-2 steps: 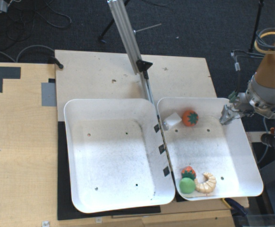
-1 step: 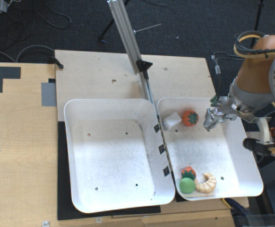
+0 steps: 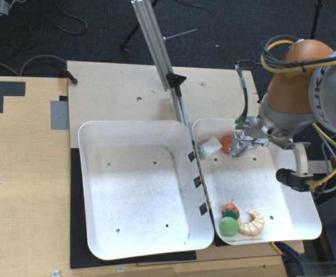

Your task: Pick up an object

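- You are at the reach-and-grasp step: the gripper [image 3: 241, 145] is low in the right bin [image 3: 289, 221], at its far end, right against an orange-red object [image 3: 228, 142] with a small white block [image 3: 210, 146] just beside it on the left.
- Whether the gripper is spread, pressed together or pinching that orange-red piece, I cannot tell (the wrist and its cables crowd the spot).
- Your next move, as I judge it, calls for a straight lift and a check that something comes up with the gripper; nothing here proves a hold.
- Other candidates lie well apart at the bin's near edge: a green ball [image 3: 228, 226], a small red-and-green piece [image 3: 230, 209] touching it, and a tan curved toy [image 3: 252, 223] beside them.
- Hard to make out: the orange-red object's shape, half hidden behind the gripper; the arm's body is cut off at the right.
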Robot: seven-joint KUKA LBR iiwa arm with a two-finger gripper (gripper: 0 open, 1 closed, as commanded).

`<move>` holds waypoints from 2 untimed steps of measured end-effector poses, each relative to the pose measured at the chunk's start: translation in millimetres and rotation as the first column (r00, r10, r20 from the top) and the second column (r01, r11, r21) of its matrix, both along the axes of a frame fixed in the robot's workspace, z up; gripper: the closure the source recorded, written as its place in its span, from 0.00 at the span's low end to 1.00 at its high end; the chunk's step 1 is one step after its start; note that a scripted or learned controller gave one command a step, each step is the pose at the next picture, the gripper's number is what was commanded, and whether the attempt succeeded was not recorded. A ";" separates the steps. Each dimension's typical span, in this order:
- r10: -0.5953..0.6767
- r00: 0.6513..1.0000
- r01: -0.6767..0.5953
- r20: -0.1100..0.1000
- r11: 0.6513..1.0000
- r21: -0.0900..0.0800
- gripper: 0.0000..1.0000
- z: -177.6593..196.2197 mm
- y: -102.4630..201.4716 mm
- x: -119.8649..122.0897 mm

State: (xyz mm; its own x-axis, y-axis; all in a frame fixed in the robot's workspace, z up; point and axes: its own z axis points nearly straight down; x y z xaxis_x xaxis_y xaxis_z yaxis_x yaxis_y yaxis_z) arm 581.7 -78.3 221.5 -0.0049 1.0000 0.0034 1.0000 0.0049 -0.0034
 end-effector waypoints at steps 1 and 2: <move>0.000 1.000 0.000 -0.002 1.000 0.000 1.00 -8.5 57.2 -5.1; 0.000 1.000 0.000 -0.002 1.000 -0.001 1.00 -14.8 110.8 -6.8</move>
State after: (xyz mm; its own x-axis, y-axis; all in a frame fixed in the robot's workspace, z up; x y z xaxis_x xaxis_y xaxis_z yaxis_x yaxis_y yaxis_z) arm 574.9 32.5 206.7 -0.0045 1.0000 0.0028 1.0000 0.0045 -0.0058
